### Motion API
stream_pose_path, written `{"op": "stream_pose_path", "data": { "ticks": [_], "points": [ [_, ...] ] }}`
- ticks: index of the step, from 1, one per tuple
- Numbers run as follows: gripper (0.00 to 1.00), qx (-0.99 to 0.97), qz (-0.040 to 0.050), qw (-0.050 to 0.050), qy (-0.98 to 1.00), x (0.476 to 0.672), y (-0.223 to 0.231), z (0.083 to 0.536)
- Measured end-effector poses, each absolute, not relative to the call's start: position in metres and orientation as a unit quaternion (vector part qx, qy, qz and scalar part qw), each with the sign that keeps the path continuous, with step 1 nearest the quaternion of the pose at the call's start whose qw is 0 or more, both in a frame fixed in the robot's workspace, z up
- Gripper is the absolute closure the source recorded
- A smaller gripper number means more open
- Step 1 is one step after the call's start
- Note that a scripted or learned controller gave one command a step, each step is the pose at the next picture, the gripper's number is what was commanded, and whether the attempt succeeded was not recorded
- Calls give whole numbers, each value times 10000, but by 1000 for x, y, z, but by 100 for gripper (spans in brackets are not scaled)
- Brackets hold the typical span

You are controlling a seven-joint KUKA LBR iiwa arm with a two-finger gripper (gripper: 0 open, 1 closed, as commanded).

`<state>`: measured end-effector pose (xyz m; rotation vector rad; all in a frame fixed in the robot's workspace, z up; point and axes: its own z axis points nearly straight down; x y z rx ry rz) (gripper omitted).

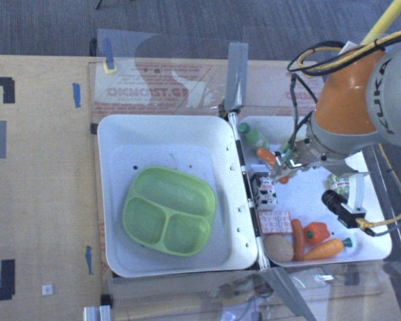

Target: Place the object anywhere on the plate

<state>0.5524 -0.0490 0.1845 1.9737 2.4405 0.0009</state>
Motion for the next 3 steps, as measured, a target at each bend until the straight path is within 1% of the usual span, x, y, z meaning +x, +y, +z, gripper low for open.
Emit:
{"op": "stream_pose_path", "data": {
  "ticks": [1, 2, 3],
  "points": [
    [100, 5830, -5, -11, 8125, 516, 19, 184],
    [100, 4388, -1, -9, 8986, 508, 75, 184],
    [100, 3804, 10, 15, 9248, 506, 125, 210]
  ]
}}
